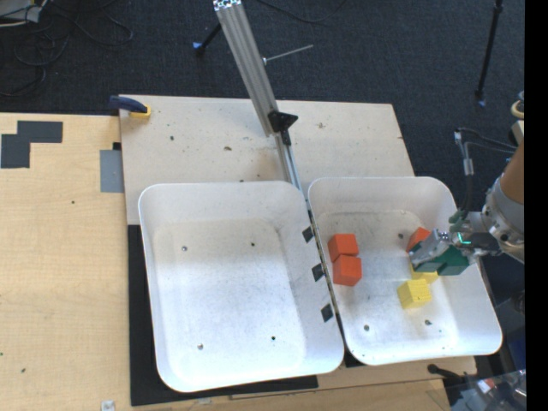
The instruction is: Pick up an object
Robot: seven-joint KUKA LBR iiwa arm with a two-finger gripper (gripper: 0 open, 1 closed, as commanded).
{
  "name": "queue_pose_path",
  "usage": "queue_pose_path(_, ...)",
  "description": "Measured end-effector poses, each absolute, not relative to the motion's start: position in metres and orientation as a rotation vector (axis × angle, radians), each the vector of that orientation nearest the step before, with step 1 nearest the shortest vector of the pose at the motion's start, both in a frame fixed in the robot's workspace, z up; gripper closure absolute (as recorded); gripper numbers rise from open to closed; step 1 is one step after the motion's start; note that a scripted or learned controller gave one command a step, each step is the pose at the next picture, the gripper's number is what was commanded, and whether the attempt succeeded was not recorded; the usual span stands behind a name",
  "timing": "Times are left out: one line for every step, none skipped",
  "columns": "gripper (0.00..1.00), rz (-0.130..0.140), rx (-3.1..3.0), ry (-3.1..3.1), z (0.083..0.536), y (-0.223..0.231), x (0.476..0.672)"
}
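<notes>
The nearest candidates for picking are a small orange piece (419, 238) and a yellow block (415, 293) in the right bin (479, 336), both toward its 3 o'clock side. The orange piece sits at about 10 o'clock of the gripper (432, 257), just beside or touching it; the yellow block lies at about 7 o'clock, just below it. Something dark green (455, 262) sits at the gripper's 3 o'clock; whether it is a loose object or part of the tool cannot be told. Two orange-red cubes (345, 259) rest touching each other near the bin's 9 o'clock wall, well apart from the gripper.

The step in hand looks like the reach or the close at the grasp point. Whether the jaws are spread or pinching anything cannot be told, as the tool is small and blurred. The next move probably calls for a firm close on one piece, then a straight lift
</notes>
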State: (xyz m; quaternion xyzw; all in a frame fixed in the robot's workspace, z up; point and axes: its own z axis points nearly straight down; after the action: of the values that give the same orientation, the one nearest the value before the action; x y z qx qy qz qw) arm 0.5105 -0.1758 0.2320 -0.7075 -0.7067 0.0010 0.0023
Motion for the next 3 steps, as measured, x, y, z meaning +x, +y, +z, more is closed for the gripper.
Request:
queue_pose_path(0.0, 0.009, -2.215, -2.213, 0.168, -0.178, 0.505)
queue_pose_path(0.0, -0.005, -2.225, -2.228, 0.143, -0.181, 0.514)
queue_pose_path(0.0, -0.007, -2.23, -2.229, 0.139, -0.182, 0.515)
